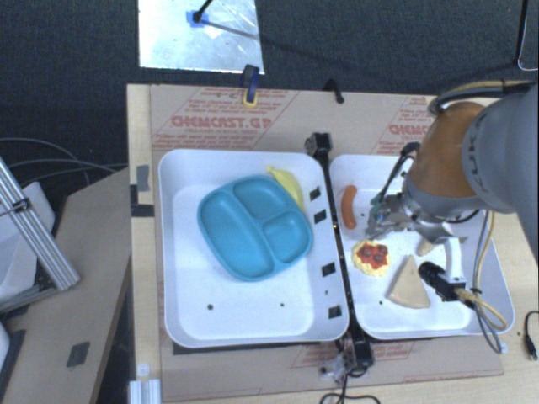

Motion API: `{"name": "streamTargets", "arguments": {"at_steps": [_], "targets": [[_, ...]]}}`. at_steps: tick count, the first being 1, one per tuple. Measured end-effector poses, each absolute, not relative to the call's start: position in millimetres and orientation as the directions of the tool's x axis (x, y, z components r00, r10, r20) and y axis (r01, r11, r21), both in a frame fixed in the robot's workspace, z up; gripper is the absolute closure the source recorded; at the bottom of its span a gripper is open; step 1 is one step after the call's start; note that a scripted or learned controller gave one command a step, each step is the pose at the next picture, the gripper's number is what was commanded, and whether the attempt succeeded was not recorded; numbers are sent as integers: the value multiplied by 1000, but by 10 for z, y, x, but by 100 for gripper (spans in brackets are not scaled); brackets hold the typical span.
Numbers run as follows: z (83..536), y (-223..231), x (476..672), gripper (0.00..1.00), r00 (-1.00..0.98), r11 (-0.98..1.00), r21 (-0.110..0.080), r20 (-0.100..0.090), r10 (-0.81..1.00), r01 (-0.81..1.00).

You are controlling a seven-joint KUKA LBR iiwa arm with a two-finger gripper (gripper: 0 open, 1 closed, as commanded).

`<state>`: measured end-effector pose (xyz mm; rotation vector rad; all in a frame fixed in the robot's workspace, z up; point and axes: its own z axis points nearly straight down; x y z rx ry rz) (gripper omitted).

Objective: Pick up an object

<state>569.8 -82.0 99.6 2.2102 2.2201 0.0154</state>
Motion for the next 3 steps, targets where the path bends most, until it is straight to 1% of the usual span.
{"name": "streamTargets", "arguments": {"at_steps": [1,2,3], "targets": [[1900,-23,5661,100,-13,13,10,4,1000,1000],[1910,542,5560,100,-10,10,2,3,1000,1000],[2268,1411,5320,100,-14,14,4,5,1000,1000]]}}
